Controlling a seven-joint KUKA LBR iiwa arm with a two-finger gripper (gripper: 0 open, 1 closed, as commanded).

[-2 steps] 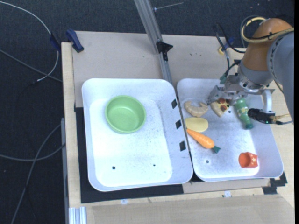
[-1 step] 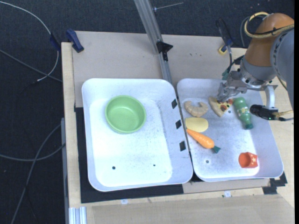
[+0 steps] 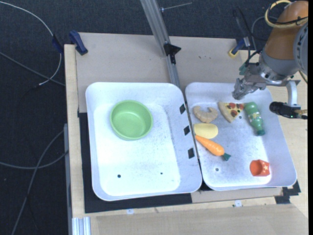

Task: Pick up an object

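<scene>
Gripper (image 3: 241, 93) above the far edge of the right bin (image 3: 279, 153), at about 1 o'clock from that bin's centre; whether it is wide or narrow cannot be told, and nothing is seen held in it. Just at its 6 o'clock lies a pizza slice (image 3: 229, 110), the nearest candidate for pickup; the green bottle (image 3: 254, 117) lies just beside the slice at 3 o'clock, a tan piece (image 3: 205, 114) at 9 o'clock. Further out, toward 7 o'clock, lie a yellow lemon (image 3: 206, 130) and a carrot (image 3: 211, 145), close together; a red block (image 3: 259, 168) sits well apart at the bin's 5 o'clock corner. The left bin (image 3: 102, 180) bears a green bowl (image 3: 131, 120). To do the step well, the descent should probably centre on one object, clear of its neighbours; the bottle, gripped across its width, looks the firmest hold.
</scene>
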